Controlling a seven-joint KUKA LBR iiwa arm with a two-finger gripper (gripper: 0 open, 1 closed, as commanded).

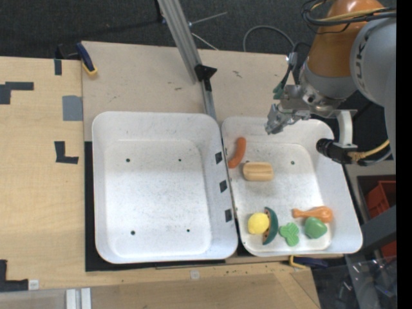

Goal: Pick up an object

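Right bin has the toys; gripper hovers at its far rim, jaws unclear, I'd drop toward the bun.

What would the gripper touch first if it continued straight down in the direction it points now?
Probably bare floor near the far rim of the right bin. The gripper hangs above that edge, and the sausage and the bread roll lie aside of it. Depth is unclear.

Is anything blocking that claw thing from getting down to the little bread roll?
Nothing visible. The pincer hangs above the right bin's far edge; bare floor lies between it and the roll.
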